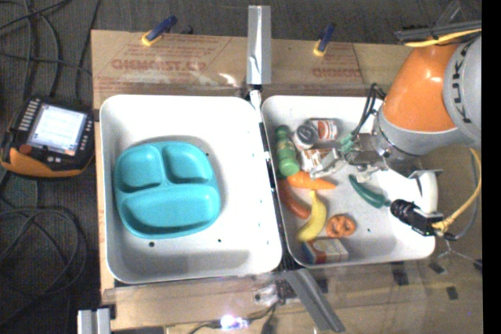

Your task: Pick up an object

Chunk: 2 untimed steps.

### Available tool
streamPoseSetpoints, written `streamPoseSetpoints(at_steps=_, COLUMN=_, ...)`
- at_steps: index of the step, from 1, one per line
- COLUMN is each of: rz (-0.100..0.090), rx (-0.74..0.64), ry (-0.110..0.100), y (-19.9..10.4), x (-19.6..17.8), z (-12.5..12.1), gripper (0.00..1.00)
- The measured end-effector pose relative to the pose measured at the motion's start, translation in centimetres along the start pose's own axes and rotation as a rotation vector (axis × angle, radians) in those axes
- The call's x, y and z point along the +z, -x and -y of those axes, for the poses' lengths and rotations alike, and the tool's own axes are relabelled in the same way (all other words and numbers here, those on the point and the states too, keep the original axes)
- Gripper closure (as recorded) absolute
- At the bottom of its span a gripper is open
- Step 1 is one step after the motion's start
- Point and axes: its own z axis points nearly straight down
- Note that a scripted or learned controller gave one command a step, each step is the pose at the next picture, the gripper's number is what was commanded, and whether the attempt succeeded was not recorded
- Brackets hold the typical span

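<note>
Orange and grey, the robot arm (427,102) reaches in from the right over the right bin (391,242). Its claw (329,160) hangs low near the middle of that bin, just beside a small can (317,131) lying on its side. It is too hard to tell if the claw is wide or narrow. Under the claw lies a carrot (311,183). A yellow banana (313,220) sits below the carrot. A green toy (285,152) rests by the bin's left wall. A little orange pumpkin (340,225) and a small box (327,250) lie near the front. The left bin (125,262) holds a blue tray (167,188) with three parts.
</note>
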Motion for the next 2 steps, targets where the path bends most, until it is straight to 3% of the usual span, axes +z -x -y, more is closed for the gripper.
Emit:
streamPoseSetpoints(at_steps=1, rz=0.001, rx=0.058, ry=0.000, y=0.0, x=0.3, z=-5.6, gripper=0.00)
streamPoseSetpoints(at_steps=2, rz=0.013, rx=-0.067, ry=0.034, y=1.4, x=6.2, z=-13.9, gripper=0.00)
